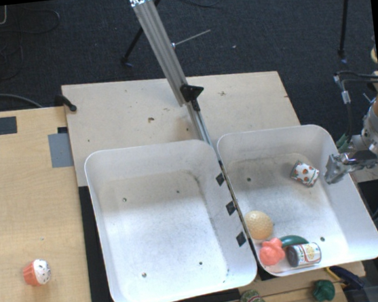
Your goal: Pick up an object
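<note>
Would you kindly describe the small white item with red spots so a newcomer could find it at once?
Start at the right-hand bin of the two white bins. Near its far right side, just left of the hand, lies the small white object with red spots. It lies alone, apart from the tan ball, pink toy and small jar clustered at the near edge.

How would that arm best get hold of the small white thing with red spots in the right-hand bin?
Probably from straight above, closing across the middle of the small white object with red spots. It lies alone on the floor of the right white bin, apart from the tan ball and the cluster near the front, so its sides look open. The gripper is just beside it at the bin's right wall.
</note>
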You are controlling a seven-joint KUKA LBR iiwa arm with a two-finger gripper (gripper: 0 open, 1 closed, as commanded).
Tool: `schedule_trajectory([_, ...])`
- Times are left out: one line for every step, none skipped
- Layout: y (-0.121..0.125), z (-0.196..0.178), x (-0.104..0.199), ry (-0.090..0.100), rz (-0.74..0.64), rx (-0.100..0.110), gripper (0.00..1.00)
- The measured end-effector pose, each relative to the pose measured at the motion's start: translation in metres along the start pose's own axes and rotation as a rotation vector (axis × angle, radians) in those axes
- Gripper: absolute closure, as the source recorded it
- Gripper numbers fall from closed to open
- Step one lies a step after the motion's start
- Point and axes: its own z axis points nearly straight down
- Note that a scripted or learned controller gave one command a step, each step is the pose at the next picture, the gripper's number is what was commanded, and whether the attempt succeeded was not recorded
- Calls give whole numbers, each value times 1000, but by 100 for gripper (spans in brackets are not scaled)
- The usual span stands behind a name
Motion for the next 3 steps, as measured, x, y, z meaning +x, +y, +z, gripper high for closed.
schedule_trajectory([4,11,53,4,-3,5,100])
schedule_trajectory([6,15,115,4,-4,6,100])
schedule_trajectory([-1,17,157,3,-3,7,100])
